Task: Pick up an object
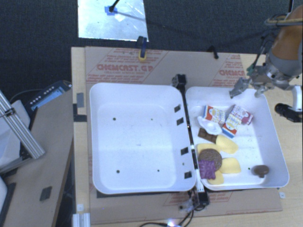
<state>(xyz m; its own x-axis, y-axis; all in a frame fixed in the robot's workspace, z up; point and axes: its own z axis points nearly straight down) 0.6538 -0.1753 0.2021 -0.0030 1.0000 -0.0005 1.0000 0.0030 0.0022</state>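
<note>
The right bin (272, 126) holds a cluster of small items. Two red-and-white cartons (215, 113) (238, 118) lie near its top, with a white piece (208, 125) and a dark brown bar (207, 136) below them. Lower down sit yellow pieces (226, 146), a brown round cookie (212, 157), a purple bunch (206, 170) and a small brown lump (260, 170). My gripper (247, 91) hangs above the bin's far edge, up and right of the cartons. It is open, with nothing between its fingers.
The left bin (94, 126) lies beside the right one, joined by a black-clipped divider (187, 126). Both rest on a cardboard sheet (123, 63). A shiny metal plate (111, 13) lies at the back, and a metal rail (19, 131) stands at the left.
</note>
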